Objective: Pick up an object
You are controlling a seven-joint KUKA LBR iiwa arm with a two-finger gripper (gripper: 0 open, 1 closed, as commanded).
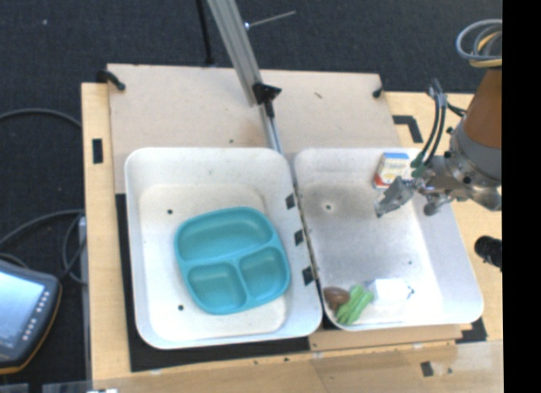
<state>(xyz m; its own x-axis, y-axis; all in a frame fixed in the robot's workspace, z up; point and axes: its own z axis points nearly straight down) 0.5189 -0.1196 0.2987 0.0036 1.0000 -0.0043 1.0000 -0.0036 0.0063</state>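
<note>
Hovered above the right bin (439,239): gripper (404,197), jaw opening impossible to tell, nothing visibly held. Nearest candidate: small boxed item (392,168) touching the far wall. Better centred squarely overhead before descending.

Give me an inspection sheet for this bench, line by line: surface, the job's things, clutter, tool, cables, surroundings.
Surface: bench bears two shallow white bins side by side, left bin and right bin.
Job's things: right bin holds a green object, a brown object touching it, a white object at the near edge, and a small box at the far side.
Clutter: a teal divided tray lies in the left bin.
Tool: tool hangs over the right bin's far right part, nothing seen between its fingers.
Cables: a dark cable lies on the floor left of the bench.
Surroundings: dark carpet, a metal rail, a handheld pendant at lower left.
</note>
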